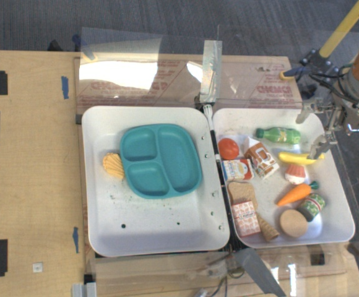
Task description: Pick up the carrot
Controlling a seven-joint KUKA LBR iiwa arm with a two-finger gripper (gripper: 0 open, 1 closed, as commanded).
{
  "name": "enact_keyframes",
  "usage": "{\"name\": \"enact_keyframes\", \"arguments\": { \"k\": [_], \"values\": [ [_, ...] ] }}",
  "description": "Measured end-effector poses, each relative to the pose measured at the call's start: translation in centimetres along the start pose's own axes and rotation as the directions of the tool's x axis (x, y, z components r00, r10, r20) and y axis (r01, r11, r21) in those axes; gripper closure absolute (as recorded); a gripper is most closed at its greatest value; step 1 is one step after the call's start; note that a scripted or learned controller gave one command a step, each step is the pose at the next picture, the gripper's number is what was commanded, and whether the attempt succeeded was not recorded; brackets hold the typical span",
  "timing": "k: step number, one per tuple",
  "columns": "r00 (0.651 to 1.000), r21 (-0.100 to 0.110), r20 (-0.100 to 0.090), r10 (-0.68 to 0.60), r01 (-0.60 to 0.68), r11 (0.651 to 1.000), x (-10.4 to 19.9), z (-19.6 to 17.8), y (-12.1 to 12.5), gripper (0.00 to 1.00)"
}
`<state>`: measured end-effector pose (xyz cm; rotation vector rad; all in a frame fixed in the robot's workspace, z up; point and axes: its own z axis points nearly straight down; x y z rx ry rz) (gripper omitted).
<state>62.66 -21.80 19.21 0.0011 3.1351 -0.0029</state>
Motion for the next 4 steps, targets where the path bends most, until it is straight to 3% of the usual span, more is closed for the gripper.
{"name": "enact_keyframes", "arguments": {
  "k": [1,2,3,4],
  "values": [
    [1.0,0.004,0.017,-0.012,0.011,1.0,5.3,8.6,0.0,0.0],
    [0.987,-0.004,-0.001,0.16,-0.16,0.987,12.7,10.3,8.2,0.0],
    [0.988,-0.003,0.004,0.157,-0.157,0.988,12.5,9.2,8.2,1.0],
    [0.996,0.002,0.013,-0.086,0.086,0.996,12.9,-11.5,12.0,1.0]
  ]
}}
